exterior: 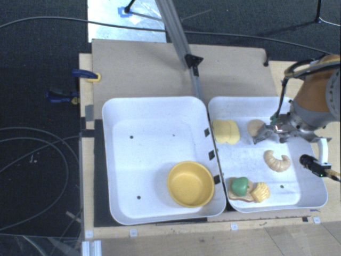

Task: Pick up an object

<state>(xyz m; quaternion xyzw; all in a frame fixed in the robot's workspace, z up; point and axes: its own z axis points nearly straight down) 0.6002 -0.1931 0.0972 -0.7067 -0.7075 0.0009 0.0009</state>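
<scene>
The worktop (144, 68) is a pale brown board, and it carries two shallow white bins side by side. The left bin (144, 127) holds a yellow bowl (191, 183) near its front right corner. The right bin (250, 153) holds several small toy foods: a yellow block (226, 132) at the back left, a tan round piece (256, 127), a croissant (277, 161) in the middle, and a green and yellow piece (246, 189) at the front.

The grey arm (314, 105) reaches in from the right, and its gripper (268, 134) is low in the right bin, touching or just beside the tan round piece. I cannot tell if the gripper is released or clenched.

The tan piece looks light, stiff and smooth, probably plastic, so I think it may slip; a hold across its narrow sides seems best. The bin floor is smooth and white. Around the worktop there is dark carpet (37, 47) with cables.
</scene>
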